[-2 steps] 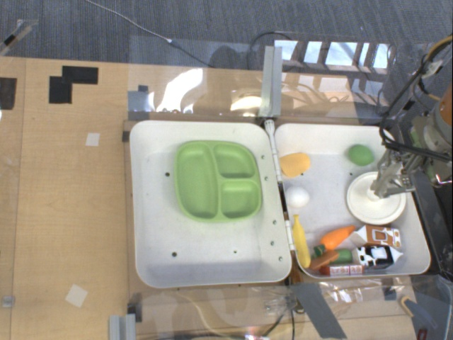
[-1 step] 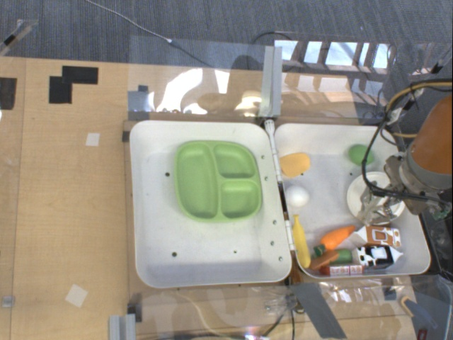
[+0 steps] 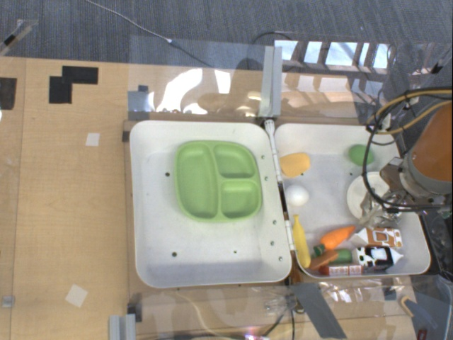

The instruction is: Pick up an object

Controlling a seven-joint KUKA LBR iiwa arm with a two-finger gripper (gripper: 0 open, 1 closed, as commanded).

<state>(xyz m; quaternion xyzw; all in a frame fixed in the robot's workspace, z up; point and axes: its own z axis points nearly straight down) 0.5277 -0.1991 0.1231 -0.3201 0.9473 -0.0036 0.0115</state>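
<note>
The right bin (image 3: 322, 144) holds a yellow-orange oval piece (image 3: 295, 163), a white ball (image 3: 297, 195), a banana (image 3: 300, 241) and a carrot (image 3: 336, 236). It also holds a red item (image 3: 325, 259), a cow-patterned carton (image 3: 374, 258), an orange-and-white box (image 3: 386, 237), a green piece (image 3: 358, 154) and a small white plate (image 3: 359, 195). My gripper (image 3: 376, 214) hangs low at the bin's right side, over the plate's near edge and just above the orange-and-white box. The wrist hides part of the plate.
The left bin (image 3: 152, 261) carries a green divided plate (image 3: 216, 180). A raised divider (image 3: 279, 190) separates the two bins. The arm's orange band (image 3: 433, 147) and its cables (image 3: 396, 112) overhang the right bin's far right corner.
</note>
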